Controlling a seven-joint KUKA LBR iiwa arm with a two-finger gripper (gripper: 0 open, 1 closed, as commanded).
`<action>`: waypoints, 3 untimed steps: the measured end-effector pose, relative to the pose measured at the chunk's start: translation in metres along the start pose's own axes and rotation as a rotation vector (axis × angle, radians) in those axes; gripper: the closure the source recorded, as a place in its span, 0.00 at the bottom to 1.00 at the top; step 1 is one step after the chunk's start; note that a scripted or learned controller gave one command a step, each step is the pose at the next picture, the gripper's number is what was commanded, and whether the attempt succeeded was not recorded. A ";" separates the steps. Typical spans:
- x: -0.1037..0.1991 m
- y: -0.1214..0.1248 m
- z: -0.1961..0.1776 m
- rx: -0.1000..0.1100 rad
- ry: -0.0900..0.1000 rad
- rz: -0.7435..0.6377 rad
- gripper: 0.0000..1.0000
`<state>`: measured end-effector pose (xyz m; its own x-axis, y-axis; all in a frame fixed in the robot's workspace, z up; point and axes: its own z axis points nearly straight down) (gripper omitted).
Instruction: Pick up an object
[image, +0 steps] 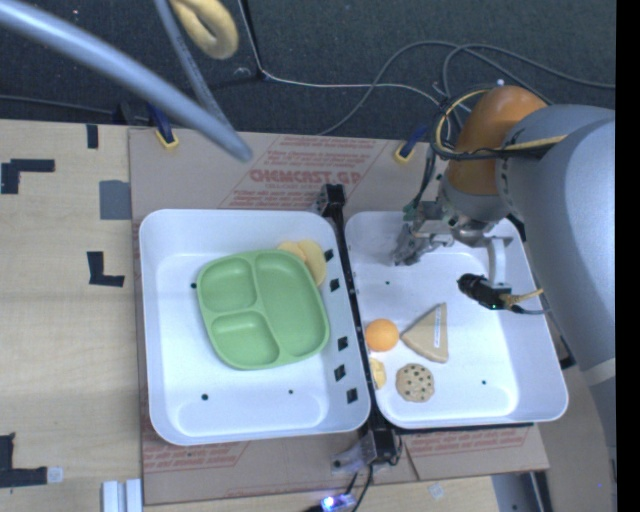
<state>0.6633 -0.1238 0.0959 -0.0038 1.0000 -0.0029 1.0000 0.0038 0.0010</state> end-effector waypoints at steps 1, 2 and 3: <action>-0.007 -0.006 -0.052 -0.002 0.002 0.003 1.00; -0.013 -0.012 -0.108 -0.004 0.002 0.003 1.00; -0.012 -0.011 -0.160 -0.004 0.002 0.002 1.00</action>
